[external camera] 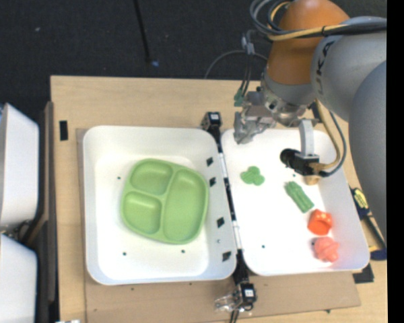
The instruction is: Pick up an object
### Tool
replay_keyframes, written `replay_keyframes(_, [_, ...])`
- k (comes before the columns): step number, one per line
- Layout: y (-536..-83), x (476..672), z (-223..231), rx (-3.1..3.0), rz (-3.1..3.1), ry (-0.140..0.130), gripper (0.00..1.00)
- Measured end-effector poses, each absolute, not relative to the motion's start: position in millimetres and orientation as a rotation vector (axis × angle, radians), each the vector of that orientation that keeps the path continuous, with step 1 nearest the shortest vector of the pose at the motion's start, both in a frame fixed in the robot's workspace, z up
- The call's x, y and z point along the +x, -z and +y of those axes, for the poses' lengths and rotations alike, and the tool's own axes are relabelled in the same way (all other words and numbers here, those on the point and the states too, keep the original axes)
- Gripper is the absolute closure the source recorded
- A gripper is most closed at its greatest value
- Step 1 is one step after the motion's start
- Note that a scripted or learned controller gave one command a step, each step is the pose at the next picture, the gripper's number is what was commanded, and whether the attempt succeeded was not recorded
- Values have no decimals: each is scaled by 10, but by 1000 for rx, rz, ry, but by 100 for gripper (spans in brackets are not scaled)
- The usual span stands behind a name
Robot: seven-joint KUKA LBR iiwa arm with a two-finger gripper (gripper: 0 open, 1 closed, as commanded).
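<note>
Gripper [246, 132] hangs over far left corner of right bin [269, 237], grip width unreadable, likely placed to drop onto green toy [252, 175] lying loose near that bin's left edge

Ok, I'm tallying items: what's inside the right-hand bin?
A green clover shape, a green block, an orange piece and a pink piece lie in the right bin. The arm hides its far corner.
</note>
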State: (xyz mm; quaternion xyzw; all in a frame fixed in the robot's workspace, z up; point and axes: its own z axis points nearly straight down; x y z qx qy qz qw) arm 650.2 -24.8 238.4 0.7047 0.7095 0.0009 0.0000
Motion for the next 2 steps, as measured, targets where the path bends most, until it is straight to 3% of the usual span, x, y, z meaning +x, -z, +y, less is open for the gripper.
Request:
replay_keyframes(1, [-2472,6495,291,2212,2230,-4,100])
replay_keyframes(2, [-2406,6323,715,2215,2229,0,100])
